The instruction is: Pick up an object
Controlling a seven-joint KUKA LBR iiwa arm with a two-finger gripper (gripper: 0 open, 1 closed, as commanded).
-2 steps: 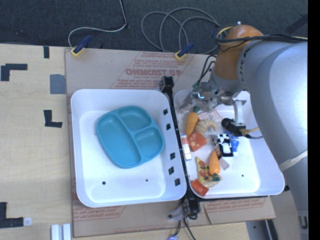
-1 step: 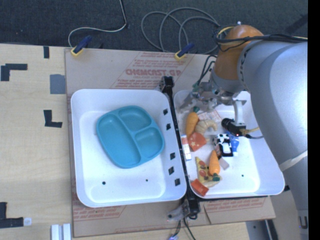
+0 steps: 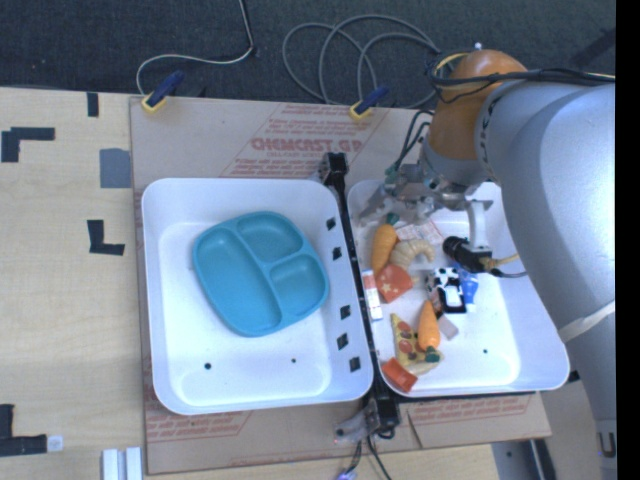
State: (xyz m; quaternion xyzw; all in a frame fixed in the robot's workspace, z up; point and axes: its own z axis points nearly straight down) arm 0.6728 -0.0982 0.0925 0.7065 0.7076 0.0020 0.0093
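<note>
The right bin [image 3: 533,366] holds a pile of small toy foods. An orange piece [image 3: 383,246] lies at its upper left, next to a pale bread-like piece [image 3: 413,253] and a red piece [image 3: 394,284]. Lower down are a small carrot [image 3: 428,326], a pizza slice [image 3: 406,346] and another red piece [image 3: 398,375]. A blue, black and white toy [image 3: 455,290] sits mid-bin. My gripper [image 3: 408,205] hangs over the bin's far left corner, just above the orange piece; I see nothing held in it.
The left bin [image 3: 158,268] holds a blue divided plate [image 3: 262,271]. A black divider with clips [image 3: 345,268] runs between the bins. The grey arm [image 3: 560,188] covers the right bin's far right side. Cables [image 3: 330,53] lie behind the bins.
</note>
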